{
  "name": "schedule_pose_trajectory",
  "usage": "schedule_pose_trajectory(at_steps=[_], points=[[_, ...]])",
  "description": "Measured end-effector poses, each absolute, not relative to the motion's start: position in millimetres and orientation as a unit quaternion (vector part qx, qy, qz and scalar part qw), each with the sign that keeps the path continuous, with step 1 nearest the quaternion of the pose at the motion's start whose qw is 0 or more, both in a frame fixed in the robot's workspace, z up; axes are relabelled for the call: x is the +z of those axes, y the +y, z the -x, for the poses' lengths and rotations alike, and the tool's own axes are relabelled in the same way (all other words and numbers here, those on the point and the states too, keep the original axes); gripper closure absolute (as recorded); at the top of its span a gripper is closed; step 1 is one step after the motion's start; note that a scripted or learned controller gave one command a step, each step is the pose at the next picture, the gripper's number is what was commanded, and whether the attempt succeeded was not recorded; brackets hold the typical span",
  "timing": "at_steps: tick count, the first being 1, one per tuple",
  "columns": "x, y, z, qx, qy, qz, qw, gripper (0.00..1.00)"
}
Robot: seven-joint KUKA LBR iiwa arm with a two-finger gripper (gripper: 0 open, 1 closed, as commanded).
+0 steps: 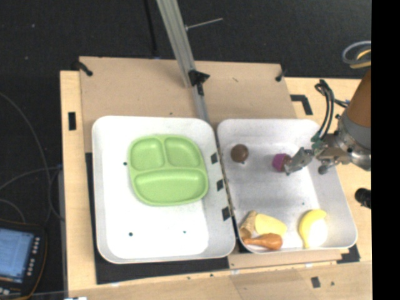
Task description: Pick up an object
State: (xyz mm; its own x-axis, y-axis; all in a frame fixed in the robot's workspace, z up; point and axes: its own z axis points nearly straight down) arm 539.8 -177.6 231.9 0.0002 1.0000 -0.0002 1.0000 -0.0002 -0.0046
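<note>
In the right bin a small magenta object lies toward the back, with a brown ball to its left. My gripper hangs over the bin's right part, just right of the magenta object. It is open, with a gap between the two fingers and nothing in it. The left fingertip is right beside the magenta object; I cannot tell whether they touch. At the bin's front lie a yellow banana-like piece, a pale yellow item and an orange carrot-like piece.
The left bin holds a green divided plate. A grey metal post slants up from between the bins at the back. The arm comes in from the right over the bin's right wall.
</note>
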Motion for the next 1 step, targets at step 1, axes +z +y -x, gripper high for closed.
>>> schedule_pose_trajectory(at_steps=[1], points=[[188.9, -178.9, -543.0, 0.0014, -0.707, 0.707, 0.001, 0.00]])
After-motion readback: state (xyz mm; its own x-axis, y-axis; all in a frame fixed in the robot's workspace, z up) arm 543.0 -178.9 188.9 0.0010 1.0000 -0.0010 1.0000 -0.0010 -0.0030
